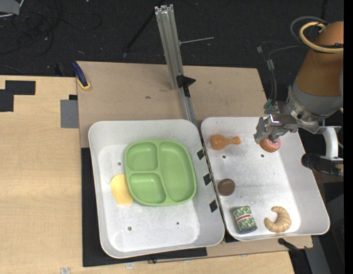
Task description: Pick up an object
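A pink doughnut [271, 144] is seen at the gripper [270, 135] over the right bin [305, 178]; whether it is gripped cannot be told.

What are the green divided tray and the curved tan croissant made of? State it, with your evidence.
Green divided tray: likely moulded plastic, judging by its uniform colour, rounded compartments and soft sheen. Curved tan croissant: probably a plastic or rubber toy, smooth and evenly coloured; uncertain at this size.

A robotics lab: plywood bench [136, 90], aluminium post [171, 50], loose cables [39, 21] on dark floor.
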`<control>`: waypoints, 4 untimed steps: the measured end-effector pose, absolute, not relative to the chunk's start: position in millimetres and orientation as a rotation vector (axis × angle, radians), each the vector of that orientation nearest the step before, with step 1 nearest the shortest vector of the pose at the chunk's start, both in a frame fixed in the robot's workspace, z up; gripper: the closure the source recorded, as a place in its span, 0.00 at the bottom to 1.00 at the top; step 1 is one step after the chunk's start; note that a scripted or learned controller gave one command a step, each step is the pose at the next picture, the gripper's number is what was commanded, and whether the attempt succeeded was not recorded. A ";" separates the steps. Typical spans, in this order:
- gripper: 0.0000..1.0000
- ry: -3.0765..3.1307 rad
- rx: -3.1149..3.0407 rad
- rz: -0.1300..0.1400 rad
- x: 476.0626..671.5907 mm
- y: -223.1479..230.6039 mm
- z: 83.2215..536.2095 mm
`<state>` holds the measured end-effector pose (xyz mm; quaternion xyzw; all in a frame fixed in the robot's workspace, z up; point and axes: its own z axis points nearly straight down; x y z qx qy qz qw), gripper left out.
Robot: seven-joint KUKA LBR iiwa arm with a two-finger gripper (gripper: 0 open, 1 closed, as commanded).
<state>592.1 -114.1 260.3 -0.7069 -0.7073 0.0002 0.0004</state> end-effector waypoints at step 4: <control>1.00 -2.224 -2.212 0.004 528.0 67.7 237.3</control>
